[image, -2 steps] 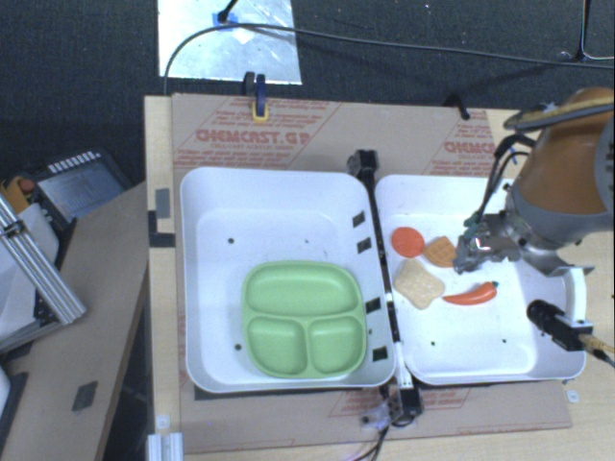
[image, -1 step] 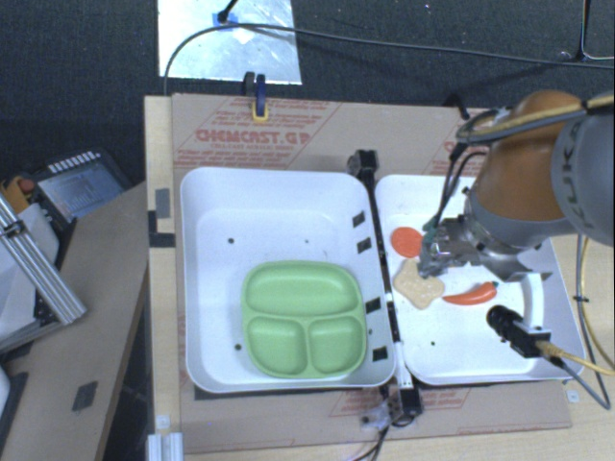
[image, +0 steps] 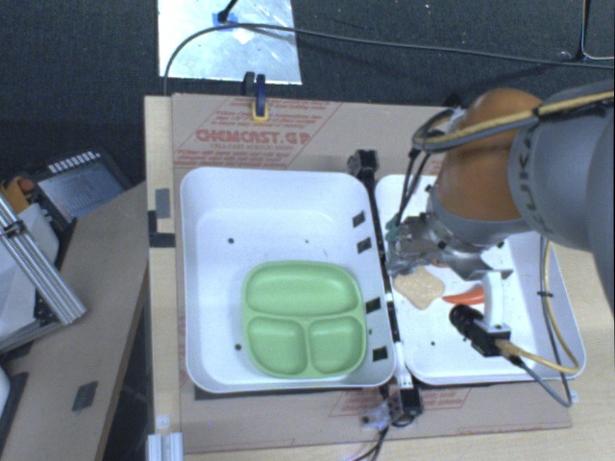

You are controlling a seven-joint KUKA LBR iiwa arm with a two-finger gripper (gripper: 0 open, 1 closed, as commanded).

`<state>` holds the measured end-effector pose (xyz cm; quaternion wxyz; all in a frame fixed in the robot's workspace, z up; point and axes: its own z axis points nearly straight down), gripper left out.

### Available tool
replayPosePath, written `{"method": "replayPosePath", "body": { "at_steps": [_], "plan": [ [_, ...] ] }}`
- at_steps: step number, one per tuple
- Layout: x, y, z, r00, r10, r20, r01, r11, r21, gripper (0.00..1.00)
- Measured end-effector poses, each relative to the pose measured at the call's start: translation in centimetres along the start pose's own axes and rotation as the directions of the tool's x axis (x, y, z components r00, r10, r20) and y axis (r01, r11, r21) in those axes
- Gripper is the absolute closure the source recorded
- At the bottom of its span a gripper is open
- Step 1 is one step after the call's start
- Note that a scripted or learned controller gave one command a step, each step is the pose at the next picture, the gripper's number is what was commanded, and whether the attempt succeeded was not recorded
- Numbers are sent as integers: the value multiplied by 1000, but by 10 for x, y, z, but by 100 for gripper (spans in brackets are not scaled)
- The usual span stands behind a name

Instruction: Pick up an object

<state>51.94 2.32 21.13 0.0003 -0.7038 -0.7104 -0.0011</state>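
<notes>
Grey arm (image: 538, 181) hides gripper (image: 411, 248); tan piece (image: 419, 287) partly covered.

Glossy white plastic bins (image: 207, 257), a matt green plastic tray (image: 303, 317), brown cardboard (image: 288, 128) beneath.

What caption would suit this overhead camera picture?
Robot arm reaching into the right bin near a tan piece; green tray in the left bin.

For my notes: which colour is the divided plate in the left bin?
Light green plate, seen in the camera view.
</notes>
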Motion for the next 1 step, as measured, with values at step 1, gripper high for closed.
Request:
{"method": "replayPosePath", "body": {
  "at_steps": [1],
  "plan": [
    [56,-2,-8,1000,-1,0,1,1000,0,100]
  ]
}}
